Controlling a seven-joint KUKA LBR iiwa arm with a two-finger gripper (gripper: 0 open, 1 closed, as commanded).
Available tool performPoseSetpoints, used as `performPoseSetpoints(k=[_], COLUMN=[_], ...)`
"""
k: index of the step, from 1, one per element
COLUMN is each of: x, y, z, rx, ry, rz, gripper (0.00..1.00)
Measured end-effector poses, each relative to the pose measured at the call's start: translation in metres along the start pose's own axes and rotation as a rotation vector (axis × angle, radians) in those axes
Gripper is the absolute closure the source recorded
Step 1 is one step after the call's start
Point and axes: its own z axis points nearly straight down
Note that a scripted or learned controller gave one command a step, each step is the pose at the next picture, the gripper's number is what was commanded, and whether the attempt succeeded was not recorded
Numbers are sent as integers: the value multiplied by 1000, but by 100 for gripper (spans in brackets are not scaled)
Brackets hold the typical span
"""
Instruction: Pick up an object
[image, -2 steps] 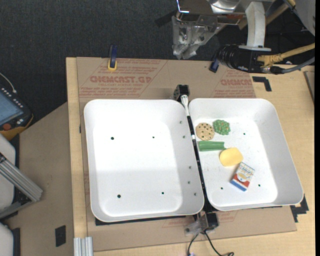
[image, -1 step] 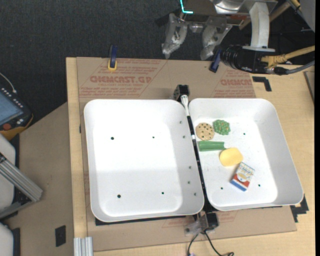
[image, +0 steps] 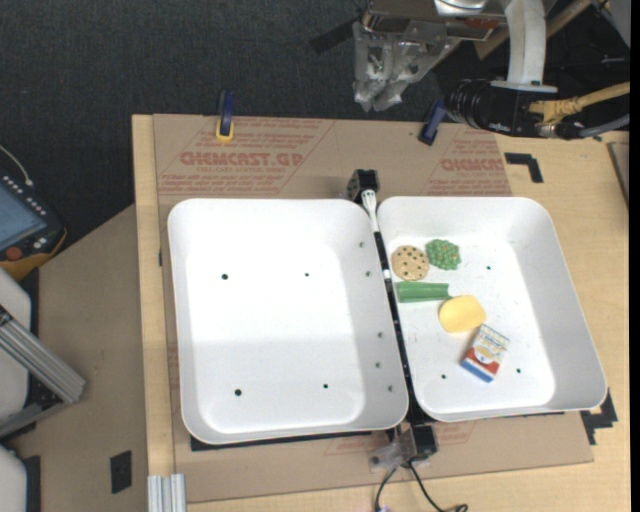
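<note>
Hand (image: 385, 85) up top beyond bins; round tan speckled cookie (image: 409, 263) in rt bin (image: 540, 300)

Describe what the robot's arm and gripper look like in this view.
At the top edge, the gripper is a pale, silvery-grey metal assembly with translucent-looking parts, its details blurred. To its right stands a white, tube-shaped arm segment. Beneath that sits a black cylindrical part with dark cables beside it. No markings are legible.

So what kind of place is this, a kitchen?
More likely a robot test bench: two white bins clamped to cardboard, toy food like a cookie and broccoli, and a gripper hanging above.
</note>
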Motion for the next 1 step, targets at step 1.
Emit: performPoseSetpoints(k=[1], x=[0], y=[0], z=[1], rx=[1], ry=[0], rz=[0], gripper=[0])
